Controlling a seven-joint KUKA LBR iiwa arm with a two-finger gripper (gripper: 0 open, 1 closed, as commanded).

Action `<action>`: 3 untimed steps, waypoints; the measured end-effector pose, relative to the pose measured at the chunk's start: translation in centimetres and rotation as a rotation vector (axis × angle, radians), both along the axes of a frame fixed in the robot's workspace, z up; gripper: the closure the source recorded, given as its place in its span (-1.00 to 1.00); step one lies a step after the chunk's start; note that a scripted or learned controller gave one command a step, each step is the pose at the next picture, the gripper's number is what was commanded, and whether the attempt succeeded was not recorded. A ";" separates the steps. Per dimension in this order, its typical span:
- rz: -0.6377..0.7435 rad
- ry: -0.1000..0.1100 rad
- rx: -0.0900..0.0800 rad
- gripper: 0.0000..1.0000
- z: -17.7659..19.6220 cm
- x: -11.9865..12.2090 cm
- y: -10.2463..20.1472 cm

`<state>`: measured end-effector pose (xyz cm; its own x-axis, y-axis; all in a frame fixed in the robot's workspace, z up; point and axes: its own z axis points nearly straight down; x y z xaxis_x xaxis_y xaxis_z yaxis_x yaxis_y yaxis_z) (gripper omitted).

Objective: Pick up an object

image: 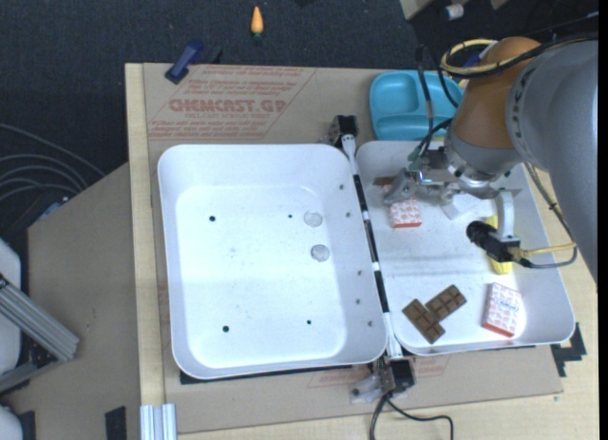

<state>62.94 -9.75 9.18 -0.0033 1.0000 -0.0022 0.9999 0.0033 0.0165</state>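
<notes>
Reaching in from the right with the gripper (416,180), hanging low at the far end of the right bin (432,259), right by a small red-and-white packet (406,214). Not managing to make out the claw's state from this angle, spread or pinched. Spotting a brown stepped block (434,312) lying near the front edge, a second red-and-white packet (503,309) sitting just beside it. Noting two small grey discs (320,254) resting in the left bin (209,267).

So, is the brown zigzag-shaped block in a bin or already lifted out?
In. The brown zigzag-shaped block lies flat on the floor of the right white bin, near its front edge, apart from the gripper.
</notes>
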 end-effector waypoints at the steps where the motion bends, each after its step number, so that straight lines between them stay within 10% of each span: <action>1: -0.005 0.019 0.003 -1.00 -0.8 -9.1 -0.2; 2: -0.003 0.016 0.002 -1.00 -0.7 -1.5 -1.6; 3: -0.003 0.016 0.002 1.00 0.3 -1.5 -1.6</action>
